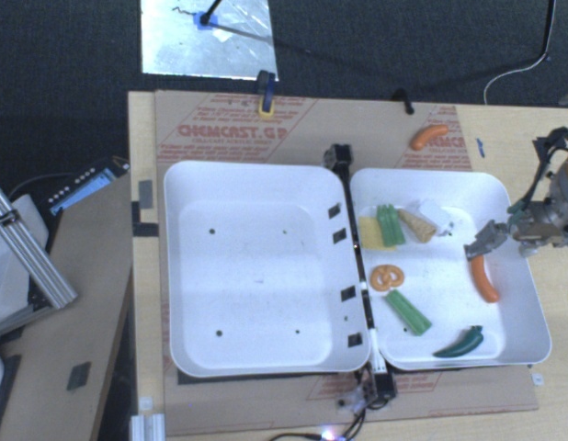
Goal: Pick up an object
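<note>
The right bin point(518, 338) holds several small toy foods. An orange sausage point(485, 279) lies near its right wall. My gripper point(479, 243) reaches in from the right and hangs just above the sausage's upper end. Nothing shows in its grasp. Further left lie a pretzel point(387, 277), a green stick point(408, 311) and a dark green pepper point(460, 342). A yellow block point(369, 232), a ridged green piece point(390, 226), a tan cone point(415, 225) and a white piece point(437, 217) cluster at the bin's upper left.
The left bin point(187, 338) adjoins the right one along a black hinge strip point(353, 265). A second orange sausage point(429, 137) lies on the cardboard behind the right bin. A blue and yellow clamp point(265, 93) stands at the bench's far edge.
</note>
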`<move>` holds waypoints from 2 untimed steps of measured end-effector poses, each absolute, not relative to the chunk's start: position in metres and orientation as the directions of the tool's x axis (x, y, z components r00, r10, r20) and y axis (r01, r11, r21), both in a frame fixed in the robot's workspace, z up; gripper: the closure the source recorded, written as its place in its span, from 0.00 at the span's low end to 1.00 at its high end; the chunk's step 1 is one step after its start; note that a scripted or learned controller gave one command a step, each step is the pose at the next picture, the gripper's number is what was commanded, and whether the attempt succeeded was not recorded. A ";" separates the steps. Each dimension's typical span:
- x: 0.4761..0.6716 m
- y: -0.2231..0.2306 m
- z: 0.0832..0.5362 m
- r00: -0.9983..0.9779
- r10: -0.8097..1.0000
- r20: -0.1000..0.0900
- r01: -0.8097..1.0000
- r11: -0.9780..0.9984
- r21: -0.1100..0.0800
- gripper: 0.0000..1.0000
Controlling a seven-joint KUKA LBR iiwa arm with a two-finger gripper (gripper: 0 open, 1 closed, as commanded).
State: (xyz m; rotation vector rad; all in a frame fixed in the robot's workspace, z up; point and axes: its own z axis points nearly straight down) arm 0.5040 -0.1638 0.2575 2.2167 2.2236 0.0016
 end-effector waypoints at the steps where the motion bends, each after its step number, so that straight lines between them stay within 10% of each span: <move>1: 0.561 -0.096 0.172 -0.007 1.000 0.001 1.000 0.007 0.005 0.00; 2: 0.601 -0.035 0.186 -0.010 1.000 0.000 1.000 0.010 0.006 0.00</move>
